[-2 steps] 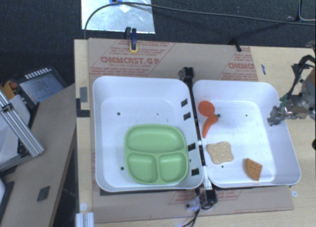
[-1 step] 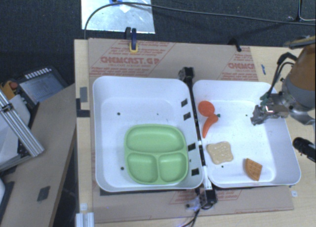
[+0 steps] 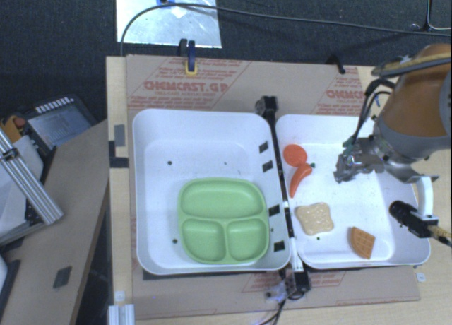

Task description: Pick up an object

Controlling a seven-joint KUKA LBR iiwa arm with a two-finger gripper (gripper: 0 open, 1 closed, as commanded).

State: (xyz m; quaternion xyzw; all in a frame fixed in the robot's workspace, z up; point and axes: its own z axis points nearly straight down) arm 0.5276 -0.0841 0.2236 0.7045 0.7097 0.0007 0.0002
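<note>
Hanging over the back half of the right bin (image 3: 369, 200): gripper (image 3: 351, 166), a dark blurred cluster; whether the jaws are spread or pressed together cannot be told. Arm (image 3: 417, 115) cut off at the right edge. Same bin: orange spoon (image 3: 296, 163) by the dividing wall, left of the gripper, apart from it; pale toast piece (image 3: 315, 218) and brown waffle piece (image 3: 362, 242) near the front wall, not touching. Left bin (image 3: 191, 143): green divided plate (image 3: 223, 220) in the front half, bare floor behind.
</note>
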